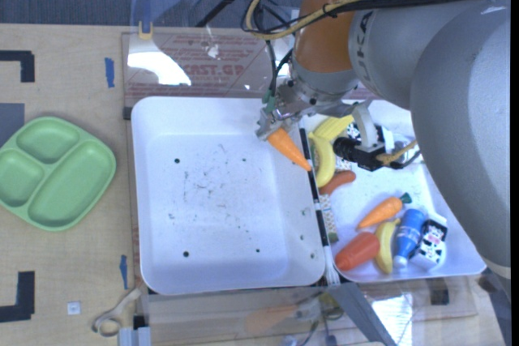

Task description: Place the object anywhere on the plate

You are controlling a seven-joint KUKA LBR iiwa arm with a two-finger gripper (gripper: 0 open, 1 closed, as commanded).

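The grey arm (454, 53) reaches in from the right, hiding the right bin's (454, 251) far part. Its pincer (276, 119) pinches a toy carrot (289, 148) above the bins' divider.

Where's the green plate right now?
The green plate lies on the wooden bench at the camera view's far left, beside the left white bin.

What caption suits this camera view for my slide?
Claw holds an orange carrot above the left bin.

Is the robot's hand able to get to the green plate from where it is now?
Probably yes. The hand hangs over the left bin with a carrot at its tip. The green plate lies on open bench beyond that bin, nothing between them, though it is a long stretch.
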